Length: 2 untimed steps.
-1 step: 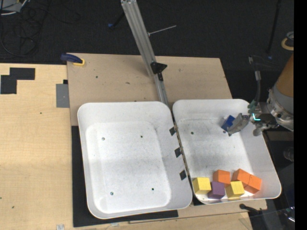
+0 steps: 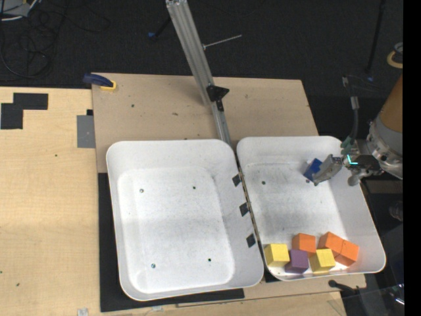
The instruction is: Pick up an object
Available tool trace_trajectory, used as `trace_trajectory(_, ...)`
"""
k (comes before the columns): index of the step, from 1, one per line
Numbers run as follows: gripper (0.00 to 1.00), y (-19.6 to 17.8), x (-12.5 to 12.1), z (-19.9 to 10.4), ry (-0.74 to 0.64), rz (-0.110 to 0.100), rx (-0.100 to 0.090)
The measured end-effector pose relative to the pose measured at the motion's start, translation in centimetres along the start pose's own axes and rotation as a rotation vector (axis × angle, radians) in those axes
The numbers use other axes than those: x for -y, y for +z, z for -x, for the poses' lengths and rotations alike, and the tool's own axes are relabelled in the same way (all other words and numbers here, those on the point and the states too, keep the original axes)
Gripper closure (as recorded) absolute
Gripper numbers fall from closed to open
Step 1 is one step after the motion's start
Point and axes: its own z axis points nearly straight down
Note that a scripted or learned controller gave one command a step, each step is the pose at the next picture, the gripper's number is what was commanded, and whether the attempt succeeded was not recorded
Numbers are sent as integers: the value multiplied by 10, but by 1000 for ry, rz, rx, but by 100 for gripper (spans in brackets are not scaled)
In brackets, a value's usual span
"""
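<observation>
Bench-top, right-hand shallow white bin (image 2: pixel 289 151): we note a small blue block (image 2: pixel 314 168) near its upper right wall, at the tips of the grey two-finger gripper (image 2: pixel 327 170), apparently clamped on it, arm reaching leftward from the right.

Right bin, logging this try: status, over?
Pincer over right bin's upper right, blue block at its tips, grip unconfirmed. Yellow, orange and purple blocks clustered at the near edge. Nothing in the way.
</observation>
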Motion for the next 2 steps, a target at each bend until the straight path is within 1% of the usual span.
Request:
trace_trajectory(1,0,49,4,8,-1,-6,-1)
trace_trajectory(2,0,111,4,0,-1,-7,-2)
